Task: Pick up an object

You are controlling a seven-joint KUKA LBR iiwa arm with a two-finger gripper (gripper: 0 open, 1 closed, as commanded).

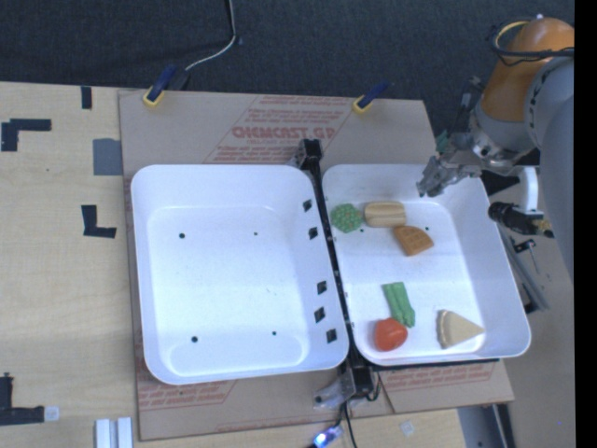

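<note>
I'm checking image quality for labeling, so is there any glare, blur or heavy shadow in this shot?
Camera view: lighting is even, shadows soft; the white bins look bright but keep their edges; the small food items, such as the red one, are sharp enough; the hand looks slightly soft.

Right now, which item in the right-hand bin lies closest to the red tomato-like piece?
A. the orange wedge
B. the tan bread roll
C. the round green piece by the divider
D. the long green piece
D: the long green piece lies just above the red piece, nearly touching it, near the right bin's front edge; the other three sit further back.
</note>
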